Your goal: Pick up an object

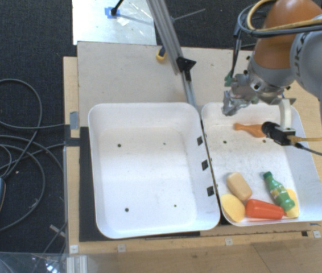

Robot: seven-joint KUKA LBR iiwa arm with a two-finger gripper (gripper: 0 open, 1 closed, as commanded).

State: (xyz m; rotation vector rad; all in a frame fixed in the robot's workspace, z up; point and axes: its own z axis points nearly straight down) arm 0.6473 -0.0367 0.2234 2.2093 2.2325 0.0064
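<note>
We see tool at right bin's 11 o'clock | grip state: we cannot tell | carrot, bottle, bread at bin's 6 o'clock

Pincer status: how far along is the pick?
Done: the arm has the pincer over the far end of the right bin. In hand: nothing shows between its tips. Left: the whole grasp. The orange spoon-like piece lies just right of it; the tan block, yellow piece, red piece and green bottle sit at the near end.
</note>
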